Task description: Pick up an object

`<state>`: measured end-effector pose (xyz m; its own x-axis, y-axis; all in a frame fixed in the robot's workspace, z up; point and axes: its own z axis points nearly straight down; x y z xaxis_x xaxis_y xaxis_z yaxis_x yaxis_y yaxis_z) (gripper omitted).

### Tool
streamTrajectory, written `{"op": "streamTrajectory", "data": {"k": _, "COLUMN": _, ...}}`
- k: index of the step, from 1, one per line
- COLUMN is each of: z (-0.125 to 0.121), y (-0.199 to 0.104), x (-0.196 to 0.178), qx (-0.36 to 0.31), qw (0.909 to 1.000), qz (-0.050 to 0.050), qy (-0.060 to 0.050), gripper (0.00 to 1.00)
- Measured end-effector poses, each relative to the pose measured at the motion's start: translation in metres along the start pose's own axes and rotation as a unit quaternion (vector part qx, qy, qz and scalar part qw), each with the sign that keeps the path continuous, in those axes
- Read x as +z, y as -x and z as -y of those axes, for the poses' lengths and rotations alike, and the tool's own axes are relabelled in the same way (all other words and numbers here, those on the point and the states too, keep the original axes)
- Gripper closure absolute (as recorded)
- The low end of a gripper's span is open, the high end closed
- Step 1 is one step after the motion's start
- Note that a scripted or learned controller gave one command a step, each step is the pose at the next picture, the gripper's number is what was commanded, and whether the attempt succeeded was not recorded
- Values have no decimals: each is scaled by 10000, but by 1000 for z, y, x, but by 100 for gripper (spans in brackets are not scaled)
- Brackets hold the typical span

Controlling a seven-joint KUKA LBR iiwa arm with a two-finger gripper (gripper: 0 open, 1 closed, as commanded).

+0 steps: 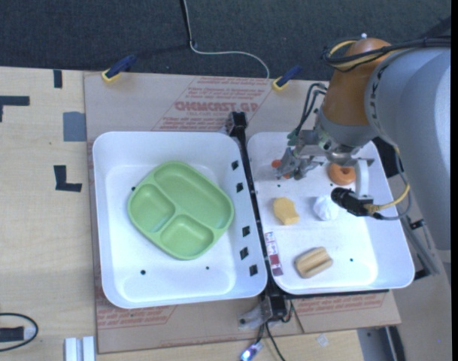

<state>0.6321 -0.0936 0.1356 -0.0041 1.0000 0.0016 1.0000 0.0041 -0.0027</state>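
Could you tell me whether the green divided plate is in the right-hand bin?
No, the green divided plate lies in the left white bin.

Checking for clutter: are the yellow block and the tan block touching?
Apart. The camera view shows bare white bin floor between the yellow block and the tan block.

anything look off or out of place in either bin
Nothing looks spilled or damaged. The green divided plate lies at a slant in the left bin, corners askew to the walls. In the right bin, a yellow piece, a white lump, a tan block and an orange piece lie loosely scattered near the gripper.
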Motion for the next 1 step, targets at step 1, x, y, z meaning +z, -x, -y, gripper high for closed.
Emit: {"op": "streamTrajectory", "data": {"k": 1, "z": 11, "y": -61, "x": -88, "qx": -21, "qw": 10000, "qz": -3, "qy": 48, "gripper": 100}}
